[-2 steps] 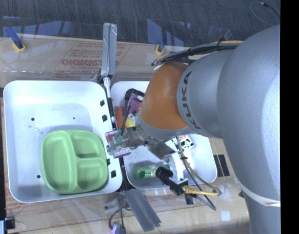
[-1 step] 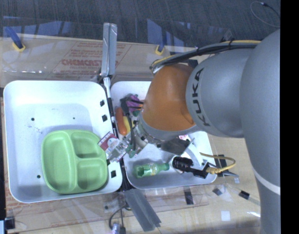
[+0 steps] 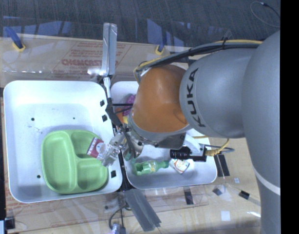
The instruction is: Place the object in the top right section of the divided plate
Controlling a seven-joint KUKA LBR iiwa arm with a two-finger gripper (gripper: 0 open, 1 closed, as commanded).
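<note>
The bench point(image 3: 237, 172) bears a left bin point(image 3: 42, 106) beside a right bin point(image 3: 200, 177).

Robot lab: KUKA arm point(image 3: 213, 96) over white bins point(image 3: 42, 106).

From where I stand, two white bins sit side by side on the table point(image 3: 235, 152). In the right bin point(image 3: 204, 177), a green bottle point(image 3: 150, 167) lies on its side near the front wall, with a small white and red packet point(image 3: 180, 165) just beside its cap end. The left bin point(image 3: 40, 101) has a bare back half. A grey metal post point(image 3: 109, 45) rises at the back between them.
</note>
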